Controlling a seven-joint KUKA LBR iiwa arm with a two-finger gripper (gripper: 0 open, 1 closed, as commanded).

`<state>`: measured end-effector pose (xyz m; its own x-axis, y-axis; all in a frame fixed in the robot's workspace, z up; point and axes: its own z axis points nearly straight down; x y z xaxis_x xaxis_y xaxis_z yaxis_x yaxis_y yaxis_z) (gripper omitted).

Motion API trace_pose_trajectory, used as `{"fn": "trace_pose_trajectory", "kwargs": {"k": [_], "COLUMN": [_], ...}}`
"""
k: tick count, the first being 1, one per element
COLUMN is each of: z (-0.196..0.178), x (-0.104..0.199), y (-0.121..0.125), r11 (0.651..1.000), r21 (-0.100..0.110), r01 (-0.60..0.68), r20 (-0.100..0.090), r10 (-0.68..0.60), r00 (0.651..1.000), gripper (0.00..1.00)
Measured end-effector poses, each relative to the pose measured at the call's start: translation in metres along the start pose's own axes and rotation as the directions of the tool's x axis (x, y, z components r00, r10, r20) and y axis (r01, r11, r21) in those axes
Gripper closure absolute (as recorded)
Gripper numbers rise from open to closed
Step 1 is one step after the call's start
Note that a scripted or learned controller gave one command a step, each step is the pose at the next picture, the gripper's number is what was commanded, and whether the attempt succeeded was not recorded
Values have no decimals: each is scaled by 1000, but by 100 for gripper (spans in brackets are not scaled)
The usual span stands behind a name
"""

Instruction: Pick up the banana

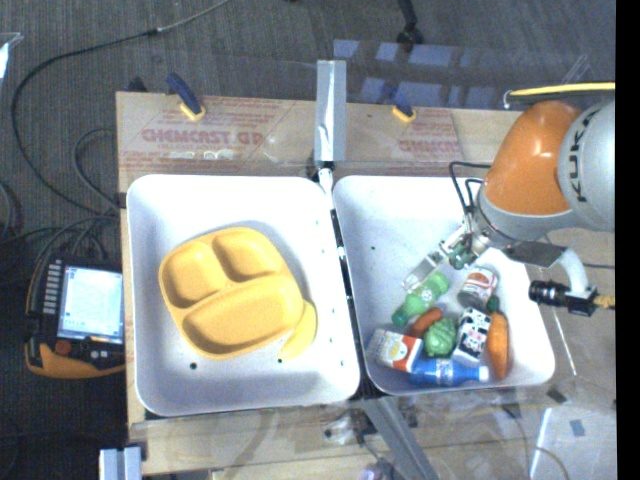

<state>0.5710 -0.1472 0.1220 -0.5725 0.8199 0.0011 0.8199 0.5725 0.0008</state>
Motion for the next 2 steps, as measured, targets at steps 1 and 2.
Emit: {"fn": "trace_pose_trajectory", "kwargs": {"k": [1,2], "z": [32,31], "x": [-37,58], "y": [67,-61], "r11": [997,990], "r21": [-8,-8], "r01": [-81,-141], "r20": [10,9], "r10": [81,141], "r00": [997,990], "gripper": [0,0]}}
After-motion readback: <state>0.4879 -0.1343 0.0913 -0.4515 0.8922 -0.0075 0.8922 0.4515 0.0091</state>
